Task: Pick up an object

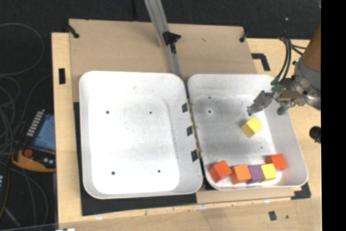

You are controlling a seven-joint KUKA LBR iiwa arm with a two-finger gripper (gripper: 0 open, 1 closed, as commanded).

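A yellow cube (251, 127) lies tilted on the floor of the right bin (227, 84), by itself near the middle. My gripper (266, 111) hangs just above and to the right of it, reaching in from the right edge. Its two fingers are spread apart and open, with nothing between them. The left fingertip (253, 110) ends close above the cube's upper corner. Along the bin's front wall sits a row of cubes: orange-red (219, 170), orange (241, 173), purple (255, 173), yellow (268, 171) and red-orange (278, 161).
The left bin (135, 132) sits beside the right one, joined by dark clips (190, 130) along the shared edge. A slanted metal pole (157, 8) rises behind the bins. Cables and a handheld pendant (38, 140) lie off the bench to the left.
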